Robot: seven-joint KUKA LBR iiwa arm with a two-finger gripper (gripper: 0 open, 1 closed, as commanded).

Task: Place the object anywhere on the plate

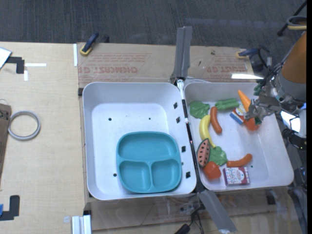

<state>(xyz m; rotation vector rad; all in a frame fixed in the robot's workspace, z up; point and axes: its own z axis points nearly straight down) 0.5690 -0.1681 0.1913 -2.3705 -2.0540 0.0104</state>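
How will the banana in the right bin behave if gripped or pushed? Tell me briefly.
The banana looks like a smooth moulded toy, so probably stiff, light and somewhat slippery. Its curved, rounded body may pivot or roll when pushed. It lies close against the hot dog and watermelon slice, so a push would likely move those as well.

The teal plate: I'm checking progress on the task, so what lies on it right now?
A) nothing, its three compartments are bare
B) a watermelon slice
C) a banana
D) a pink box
A: the teal plate sits alone in the left bin, while the banana, watermelon slice and pink box all lie in the right bin.
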